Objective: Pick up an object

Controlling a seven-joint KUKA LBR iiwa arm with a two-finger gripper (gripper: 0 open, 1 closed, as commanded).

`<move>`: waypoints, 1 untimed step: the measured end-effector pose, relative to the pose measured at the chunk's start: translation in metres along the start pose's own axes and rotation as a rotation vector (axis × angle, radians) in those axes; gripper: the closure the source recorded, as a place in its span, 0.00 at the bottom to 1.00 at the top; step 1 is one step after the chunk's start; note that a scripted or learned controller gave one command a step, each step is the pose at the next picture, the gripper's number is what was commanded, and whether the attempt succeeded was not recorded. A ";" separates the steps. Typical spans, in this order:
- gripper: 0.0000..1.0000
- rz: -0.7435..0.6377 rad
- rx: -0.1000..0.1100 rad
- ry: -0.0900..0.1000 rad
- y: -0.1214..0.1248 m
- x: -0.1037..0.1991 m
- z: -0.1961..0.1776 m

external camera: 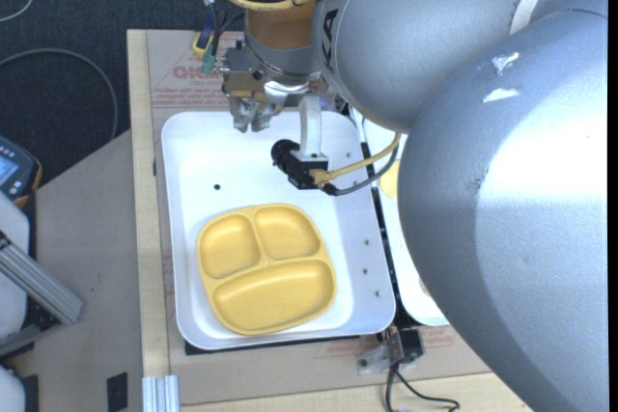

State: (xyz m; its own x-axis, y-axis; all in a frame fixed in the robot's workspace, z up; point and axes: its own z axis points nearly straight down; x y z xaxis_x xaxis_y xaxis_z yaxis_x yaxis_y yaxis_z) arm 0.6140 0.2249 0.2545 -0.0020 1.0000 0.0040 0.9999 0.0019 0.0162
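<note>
A grey KUKA arm with an orange band above its wrist reaches in over the left-hand white bin (183,207), its gripper (253,118) poised over the bin's far end, above bare white floor and just inside the far rim. The only object lying in that bin is a yellow divided tray (266,267), with two small compartments on its far side and one large compartment on its near side; it rests flat on the bin floor in the near half, close to the bin's near rim and well apart from the gripper. From the gripper, the tray lies toward the camera and the near end of the bin, and slightly toward the bin's right wall; its long axis runs roughly across the bin, tilted a little so that its right end sits nearer the front rim. Nothing is seen between the gripper's short fingers, which appear close together, though whether they are fully closed cannot be told from this angle. A black cable fitting (294,161) hangs from the wrist between gripper and tray. By the look of it, the pick has yet to begin, and the arm would need to travel down the length of the bin toward the tray's raised rim before any grasp.
</note>
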 end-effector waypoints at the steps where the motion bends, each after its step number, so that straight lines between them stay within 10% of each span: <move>1: 1.00 -0.001 0.014 -0.005 -0.004 0.000 -0.002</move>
State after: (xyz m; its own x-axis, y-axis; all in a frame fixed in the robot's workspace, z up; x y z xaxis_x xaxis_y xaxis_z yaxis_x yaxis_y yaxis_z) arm 0.6102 0.2254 0.2568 -0.0034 1.0000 -0.0006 1.0000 0.0034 0.0027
